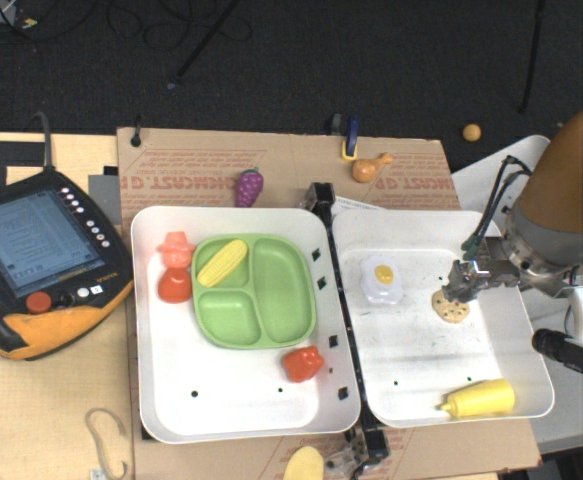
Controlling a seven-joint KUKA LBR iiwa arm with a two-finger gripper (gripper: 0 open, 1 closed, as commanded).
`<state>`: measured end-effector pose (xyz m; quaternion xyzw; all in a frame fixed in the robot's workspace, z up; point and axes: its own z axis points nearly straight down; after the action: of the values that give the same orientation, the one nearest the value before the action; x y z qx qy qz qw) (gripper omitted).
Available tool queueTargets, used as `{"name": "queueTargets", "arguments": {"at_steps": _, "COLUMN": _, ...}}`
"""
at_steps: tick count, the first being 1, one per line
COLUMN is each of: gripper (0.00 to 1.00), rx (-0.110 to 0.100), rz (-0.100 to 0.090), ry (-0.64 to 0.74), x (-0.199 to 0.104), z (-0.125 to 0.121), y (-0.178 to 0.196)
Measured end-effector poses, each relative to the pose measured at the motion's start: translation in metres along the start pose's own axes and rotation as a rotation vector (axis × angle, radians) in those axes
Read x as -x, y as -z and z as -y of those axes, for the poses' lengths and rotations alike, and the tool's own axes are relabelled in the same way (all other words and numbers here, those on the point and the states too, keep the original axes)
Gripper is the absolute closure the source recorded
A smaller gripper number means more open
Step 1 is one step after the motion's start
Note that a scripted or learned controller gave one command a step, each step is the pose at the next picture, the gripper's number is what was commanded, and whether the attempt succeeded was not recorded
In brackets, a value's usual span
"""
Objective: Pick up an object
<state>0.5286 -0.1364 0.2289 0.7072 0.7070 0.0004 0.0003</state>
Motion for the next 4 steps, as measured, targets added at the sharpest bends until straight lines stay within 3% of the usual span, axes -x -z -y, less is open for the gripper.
{"name": "queueTargets", "arguments": {"at_steps": 1, "gripper": 1.0, "rx": -0.004, "rz": -0.003, "ry": 0.003, "x": -0.051, "z": 0.018, "y": 0.007}}
{"name": "queueTargets", "arguments": {"at_steps": 2, "gripper": 1.0, "rx": -0.006, "rz": -0.002, "ry": 0.003, "x": -0.105, "z": 0.032, "y": -0.01}}
{"name": "queueTargets", "arguments": {"at_steps": 3, "gripper": 1.0, "rx": -0.003, "rz": 0.0, "ry": 0.001, "x": -0.098, "z": 0.029, "y": 0.007}}
{"name": "queueTargets", "arguments": {"at_steps": 4, "gripper": 1.0, "rx": -0.005, "rz": -0.001, "ry": -0.001, "x": -0.101, "z": 0.036, "y": -0.004}}
